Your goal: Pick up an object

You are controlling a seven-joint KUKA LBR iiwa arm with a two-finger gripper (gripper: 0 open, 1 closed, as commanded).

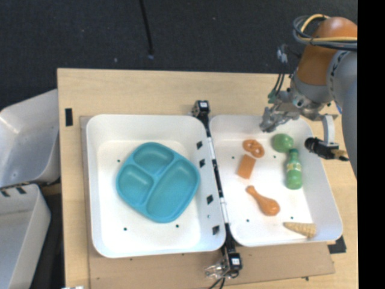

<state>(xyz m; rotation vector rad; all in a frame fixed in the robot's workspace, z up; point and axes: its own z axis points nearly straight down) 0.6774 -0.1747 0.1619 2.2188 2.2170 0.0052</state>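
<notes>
1. Gripper (pixel 272 120) hangs over the right bin's (pixel 319 218) far edge; whether it is open or closed I cannot tell, and nothing shows in its grasp.
2. Nearest object: the orange pretzel (pixel 253 147), just toward the camera and slightly left.

Two white bins on a wooden worktop

A blue divided tray (pixel 157 182) lies in the middle of the left bin (pixel 96 233); the right bin (pixel 328 221) sits touching it, toward the worktop's (pixel 72 95) right edge.

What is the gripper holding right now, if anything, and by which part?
Nothing that can be seen. The gripper hangs over the right bin's back edge, apart from the green bottle and the other toys.
</notes>
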